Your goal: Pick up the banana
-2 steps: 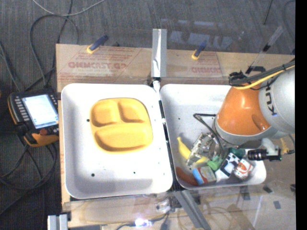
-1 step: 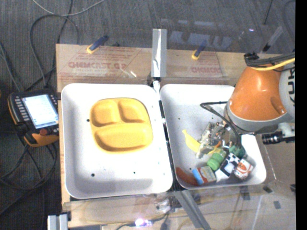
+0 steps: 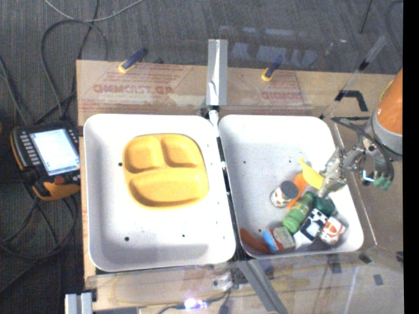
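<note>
The banana (image 3: 312,173) is a short yellow shape in the right bin (image 3: 262,142), lying at a slant on top of a pile of items near that bin's right wall. My gripper (image 3: 330,175) reaches in from the right and sits right against the banana's right end, low over the pile. An orange item (image 3: 301,182) lies just under the banana's left side. The gripper body hides the contact between gripper and banana.
The pile in the right bin's near right corner holds a green bottle (image 3: 298,214), a round tin (image 3: 285,193), a black-and-white box (image 3: 315,224) and a red and blue packet (image 3: 272,239). A yellow divided tray (image 3: 167,170) lies in the left bin (image 3: 105,227).
</note>
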`<action>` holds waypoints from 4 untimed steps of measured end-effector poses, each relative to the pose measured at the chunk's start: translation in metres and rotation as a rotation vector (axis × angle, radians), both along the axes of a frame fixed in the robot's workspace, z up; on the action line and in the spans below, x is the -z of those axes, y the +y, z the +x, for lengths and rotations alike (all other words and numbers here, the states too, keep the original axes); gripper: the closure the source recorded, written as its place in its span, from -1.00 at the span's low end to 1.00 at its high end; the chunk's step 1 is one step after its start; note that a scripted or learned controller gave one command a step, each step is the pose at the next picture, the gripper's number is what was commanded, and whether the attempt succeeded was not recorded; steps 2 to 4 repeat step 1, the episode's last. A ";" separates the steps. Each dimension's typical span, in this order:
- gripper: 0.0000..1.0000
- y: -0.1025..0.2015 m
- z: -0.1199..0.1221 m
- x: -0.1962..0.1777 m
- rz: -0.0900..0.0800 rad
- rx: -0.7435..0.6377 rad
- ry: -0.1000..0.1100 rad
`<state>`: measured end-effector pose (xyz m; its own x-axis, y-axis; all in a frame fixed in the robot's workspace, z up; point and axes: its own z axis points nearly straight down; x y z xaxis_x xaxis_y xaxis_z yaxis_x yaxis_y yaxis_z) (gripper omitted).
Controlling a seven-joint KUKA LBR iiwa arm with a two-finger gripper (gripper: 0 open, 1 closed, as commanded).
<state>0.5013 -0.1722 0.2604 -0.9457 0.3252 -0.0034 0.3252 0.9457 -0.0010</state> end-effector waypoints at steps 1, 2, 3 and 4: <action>1.00 -0.002 0.021 0.009 0.000 -0.027 0.000; 1.00 -0.002 0.021 0.009 0.000 -0.027 0.000; 1.00 -0.002 0.021 0.009 0.000 -0.027 0.000; 1.00 -0.002 0.021 0.009 0.000 -0.027 0.000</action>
